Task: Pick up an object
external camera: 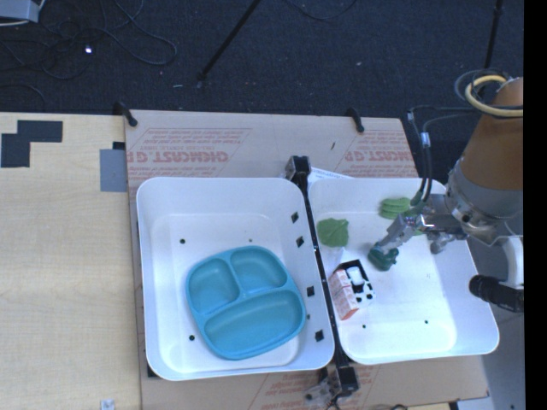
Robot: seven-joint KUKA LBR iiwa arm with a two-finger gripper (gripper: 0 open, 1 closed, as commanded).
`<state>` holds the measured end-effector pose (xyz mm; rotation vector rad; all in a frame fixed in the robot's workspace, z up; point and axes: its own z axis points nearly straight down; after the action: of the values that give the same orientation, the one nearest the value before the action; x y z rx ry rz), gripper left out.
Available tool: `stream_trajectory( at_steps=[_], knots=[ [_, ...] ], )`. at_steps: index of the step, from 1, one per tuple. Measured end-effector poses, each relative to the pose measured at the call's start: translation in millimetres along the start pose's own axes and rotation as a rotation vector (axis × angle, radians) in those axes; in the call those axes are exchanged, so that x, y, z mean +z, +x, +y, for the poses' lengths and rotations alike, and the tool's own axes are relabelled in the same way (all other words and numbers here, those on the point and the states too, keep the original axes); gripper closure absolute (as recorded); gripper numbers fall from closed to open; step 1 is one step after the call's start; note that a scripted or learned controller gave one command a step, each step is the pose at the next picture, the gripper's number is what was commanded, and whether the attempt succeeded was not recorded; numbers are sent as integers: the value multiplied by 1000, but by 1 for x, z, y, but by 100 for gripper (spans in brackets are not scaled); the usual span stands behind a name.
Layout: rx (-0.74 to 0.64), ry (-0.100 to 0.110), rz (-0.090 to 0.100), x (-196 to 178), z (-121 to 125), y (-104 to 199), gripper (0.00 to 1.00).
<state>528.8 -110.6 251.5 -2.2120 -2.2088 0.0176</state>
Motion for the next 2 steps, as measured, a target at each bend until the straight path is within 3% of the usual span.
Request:
stream_trajectory(
  at_steps=[1,2],
  knots=[
    [-2,-10,-1,-5,2,0,0],
    [-1,-5,0,62,6,-3,0]
  ],
)
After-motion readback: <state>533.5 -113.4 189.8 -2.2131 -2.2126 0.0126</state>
